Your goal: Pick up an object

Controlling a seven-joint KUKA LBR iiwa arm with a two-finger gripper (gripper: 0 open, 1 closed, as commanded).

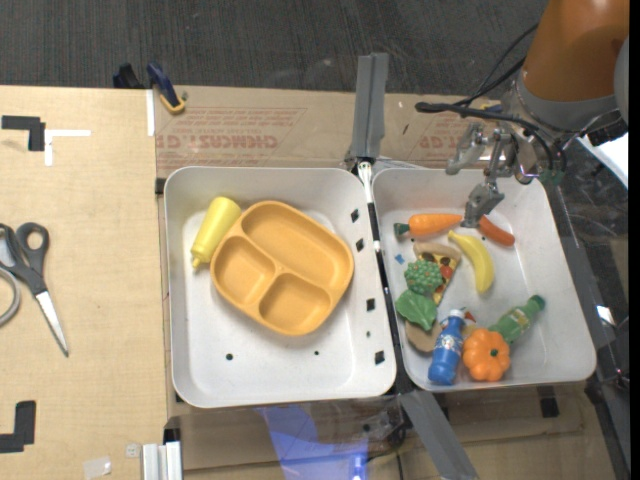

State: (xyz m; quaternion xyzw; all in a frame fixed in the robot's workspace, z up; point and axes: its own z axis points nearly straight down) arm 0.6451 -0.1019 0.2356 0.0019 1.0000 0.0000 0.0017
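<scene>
The right bin [565, 268] holds several toy foods: an orange carrot [436, 224], a yellow banana [476, 259], a red pepper-like piece [498, 233], a pizza slice [440, 264], a leafy green piece [417, 308], a blue bottle [447, 350], an orange pumpkin [486, 356] and a green bottle [518, 318]. My gripper [483, 202] hangs from the grey wrist at the bin's far side. It sits just above the gap between the carrot and the red piece, and nothing shows in its grasp.
The left bin [190, 358] holds a yellow divided plate [282, 266] and a yellow squeeze bottle [213, 230]. Scissors [32, 280] lie on the bench at far left. A blue clip [165, 87] sits on the cardboard behind the bins.
</scene>
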